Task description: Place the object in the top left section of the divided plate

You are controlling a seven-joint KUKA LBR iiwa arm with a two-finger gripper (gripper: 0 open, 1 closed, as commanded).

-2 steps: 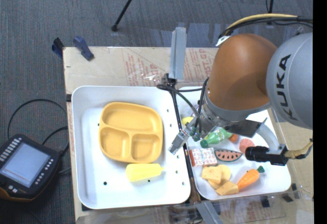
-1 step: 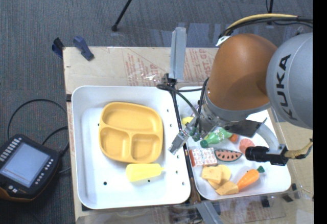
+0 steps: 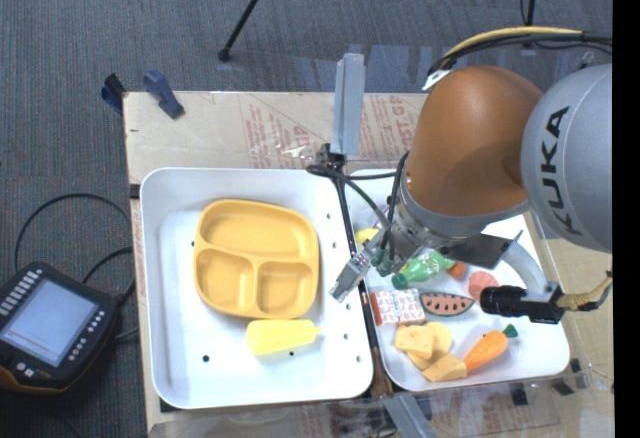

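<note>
1. The arm point(image 3: 500, 156) leans in over the right bin point(image 3: 545, 351).
2. The left bin point(image 3: 165, 226) holds the yellow divided plate point(image 3: 258, 259); all three sections are bare.
3. A pale yellow block point(image 3: 281, 336) lies just below the plate.
4. The gripper point(image 3: 352, 276) hangs over the seam between the bins; whether it grips anything cannot be told.
5. Toy foods lie in the right bin: a carrot point(image 3: 484, 350), a watermelon slice point(image 3: 446, 304), a green bottle point(image 3: 422, 269).
</note>
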